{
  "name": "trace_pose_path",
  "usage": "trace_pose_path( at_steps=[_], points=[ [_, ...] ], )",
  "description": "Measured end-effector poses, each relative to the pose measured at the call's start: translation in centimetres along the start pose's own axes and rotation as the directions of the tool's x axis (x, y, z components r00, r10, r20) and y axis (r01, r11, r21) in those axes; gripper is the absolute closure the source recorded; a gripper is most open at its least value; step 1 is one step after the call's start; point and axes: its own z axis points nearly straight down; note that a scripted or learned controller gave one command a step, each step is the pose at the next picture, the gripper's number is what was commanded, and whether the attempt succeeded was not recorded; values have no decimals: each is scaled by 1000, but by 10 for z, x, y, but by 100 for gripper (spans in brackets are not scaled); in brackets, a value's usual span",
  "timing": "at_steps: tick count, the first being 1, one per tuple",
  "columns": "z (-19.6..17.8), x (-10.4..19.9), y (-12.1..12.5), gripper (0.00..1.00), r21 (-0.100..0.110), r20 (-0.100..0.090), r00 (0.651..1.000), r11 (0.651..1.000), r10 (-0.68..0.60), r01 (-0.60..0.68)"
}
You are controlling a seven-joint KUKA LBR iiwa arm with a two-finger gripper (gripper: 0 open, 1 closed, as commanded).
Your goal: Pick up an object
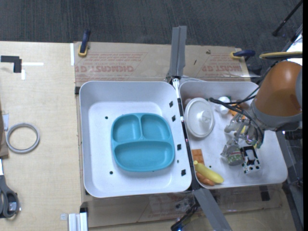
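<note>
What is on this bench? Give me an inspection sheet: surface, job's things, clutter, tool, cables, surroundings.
Surface: left bin and right bin, both white, on cardboard.
Job's things: right bin holds a white lid, banana, orange block, greyish item.
Clutter: blue divided plate in the left bin.
Tool: tool low over the right bin, by the greyish item; hold cannot be told.
Cables: dark cable over the right bin's far side.
Surroundings: tape roll and scissors left of the bins; clamp at the cardboard's far edge.
</note>
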Motion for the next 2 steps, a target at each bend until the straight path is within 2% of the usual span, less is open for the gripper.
trace_pose_path(
  at_steps=[1, 2],
  points=[
    [1, 31, -32, 0, 0, -2, 987, 987, 160, -160],
    [1, 69, -1, 0, 0, -2, 985, 985, 171, -171]
  ],
)
